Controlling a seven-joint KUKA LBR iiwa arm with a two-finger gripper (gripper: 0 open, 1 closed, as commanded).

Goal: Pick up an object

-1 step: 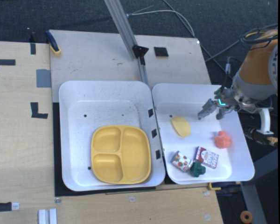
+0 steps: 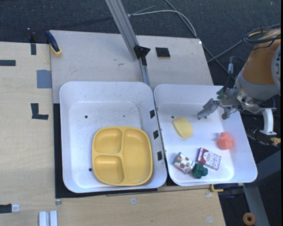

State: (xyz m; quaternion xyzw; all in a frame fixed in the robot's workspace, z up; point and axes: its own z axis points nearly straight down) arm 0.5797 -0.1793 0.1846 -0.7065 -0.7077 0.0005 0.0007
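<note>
A pale yellow, rounded lump (image 2: 182, 127) (smooth, soap-like) is seen lying in the right bin (image 2: 188, 94), near its middle. The gripper (image 2: 216, 109) is held above the bin's far side, fingers spread, nothing between them.

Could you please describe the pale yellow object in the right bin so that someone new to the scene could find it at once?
Start at the right white bin, the one beside the bin holding the yellow divided tray. Near its middle, left of the pincer, lies a pale yellow oval object, apart from the rest. Unlike the orange-red lump, the printed cartons and the dark green piece nearer the front, it is smooth, plain and rounded.
</note>
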